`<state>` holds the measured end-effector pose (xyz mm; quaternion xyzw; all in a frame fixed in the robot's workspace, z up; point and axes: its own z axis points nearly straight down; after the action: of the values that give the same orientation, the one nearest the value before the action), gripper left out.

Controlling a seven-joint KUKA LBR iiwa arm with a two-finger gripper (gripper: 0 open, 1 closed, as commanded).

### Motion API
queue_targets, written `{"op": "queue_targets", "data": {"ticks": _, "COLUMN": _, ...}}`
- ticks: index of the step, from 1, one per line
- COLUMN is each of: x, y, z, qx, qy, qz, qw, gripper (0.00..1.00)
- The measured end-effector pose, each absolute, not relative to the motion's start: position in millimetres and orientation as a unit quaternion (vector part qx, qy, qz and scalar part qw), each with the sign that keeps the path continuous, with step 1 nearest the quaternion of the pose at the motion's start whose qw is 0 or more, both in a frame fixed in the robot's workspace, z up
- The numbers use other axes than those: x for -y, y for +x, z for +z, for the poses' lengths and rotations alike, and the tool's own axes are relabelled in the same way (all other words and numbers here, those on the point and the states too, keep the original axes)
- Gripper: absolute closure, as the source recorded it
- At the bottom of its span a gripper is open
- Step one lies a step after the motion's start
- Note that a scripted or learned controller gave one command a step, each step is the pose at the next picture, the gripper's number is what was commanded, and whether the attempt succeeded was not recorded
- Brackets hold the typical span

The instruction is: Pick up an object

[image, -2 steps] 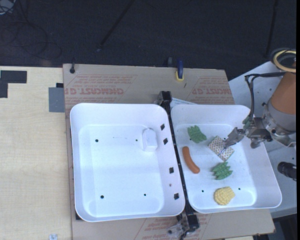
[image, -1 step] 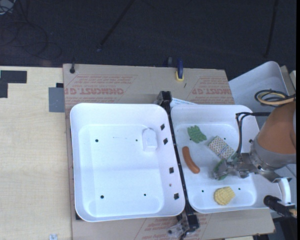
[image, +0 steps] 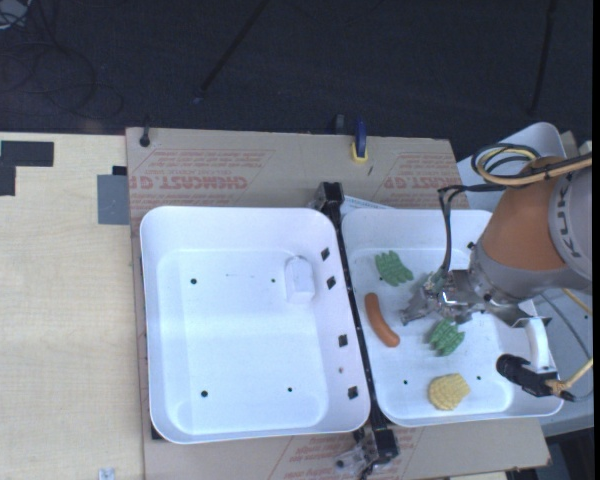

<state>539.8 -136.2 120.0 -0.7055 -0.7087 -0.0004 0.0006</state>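
End effector (image: 432,303) low in the right bin (image: 410,236); you cannot tell its state from here. Nearest target: green toy (image: 446,337), just below-right of it. Orange sausage (image: 382,320) lies to its left, long axis running up-left to down-right. Yellow corn piece (image: 448,392) farther toward the near rim.
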Motion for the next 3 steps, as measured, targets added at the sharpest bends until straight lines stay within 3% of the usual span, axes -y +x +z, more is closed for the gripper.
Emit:
{"op": "queue_targets", "data": {"ticks": 1, "x": 194, "y": 584.8, "z": 228, "qx": 0.707, "qy": -0.707, "qz": -0.0018, "qw": -0.007, "gripper": 0.0}}
{"op": "queue_targets", "data": {"ticks": 2, "x": 146, "y": 537.9, "z": 116, "qx": 0.707, "qy": -0.707, "qz": 0.0032, "qw": 0.008, "gripper": 0.0}}
{"op": "queue_targets", "data": {"ticks": 3, "x": 199, "y": 579.5, "z": 148, "qx": 0.707, "qy": -0.708, "qz": 0.0001, "qw": -0.002, "gripper": 0.0}}
